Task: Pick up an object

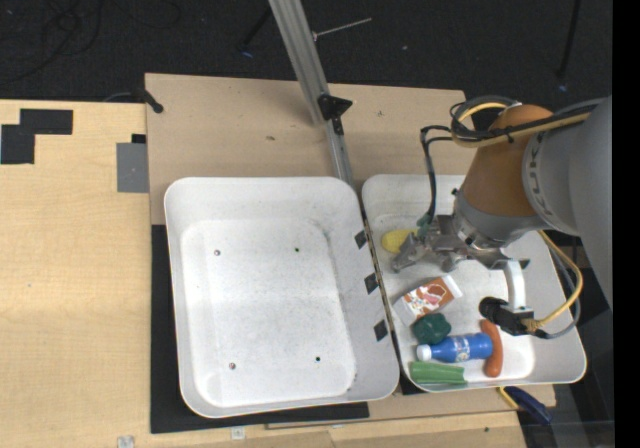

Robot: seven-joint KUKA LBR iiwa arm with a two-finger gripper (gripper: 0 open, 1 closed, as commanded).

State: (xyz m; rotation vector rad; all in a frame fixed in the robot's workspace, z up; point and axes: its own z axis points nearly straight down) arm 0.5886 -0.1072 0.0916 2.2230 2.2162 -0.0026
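- Two white bins sit side by side on the table (90, 266); the left bin (265, 291) has bare floor showing.
- Right bin (560, 361) holds a yellow object (396, 238), a red-and-white packet (429, 294), a dark green block (433, 327), a blue-and-white bottle (459, 348), a green strip (437, 374) and an orange sausage shape (491, 349).
- Bottle lies flat, its long axis running left to right; the orange piece curves top to bottom beside it.
- Gripper (418, 250) is low in the right bin, just beside the yellow object; whether the fingers are spread or closed cannot be told.
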